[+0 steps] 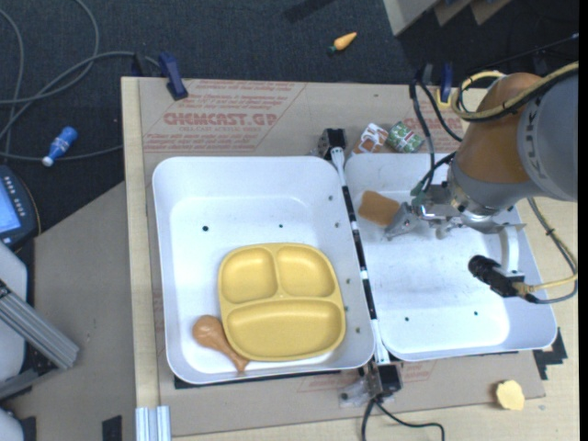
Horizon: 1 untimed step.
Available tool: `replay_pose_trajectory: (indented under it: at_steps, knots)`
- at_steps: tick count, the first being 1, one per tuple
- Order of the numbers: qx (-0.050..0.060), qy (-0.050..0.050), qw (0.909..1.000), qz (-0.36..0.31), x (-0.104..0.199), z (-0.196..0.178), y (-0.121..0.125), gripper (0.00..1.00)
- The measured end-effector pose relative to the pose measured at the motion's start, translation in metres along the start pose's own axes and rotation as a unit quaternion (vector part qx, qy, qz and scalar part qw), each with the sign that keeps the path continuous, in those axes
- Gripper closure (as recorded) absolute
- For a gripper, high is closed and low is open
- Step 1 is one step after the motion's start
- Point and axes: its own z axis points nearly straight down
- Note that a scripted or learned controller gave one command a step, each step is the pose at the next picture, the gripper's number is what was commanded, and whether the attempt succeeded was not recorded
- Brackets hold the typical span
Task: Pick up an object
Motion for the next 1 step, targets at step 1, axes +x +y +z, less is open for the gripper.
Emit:
replay_pose_trajectory:
  at_steps: [1]
  knots:
    - [-0.005, -0.001, 1.0, 0.0, 0.0087, 0.0227, 0.0523, 0.0]
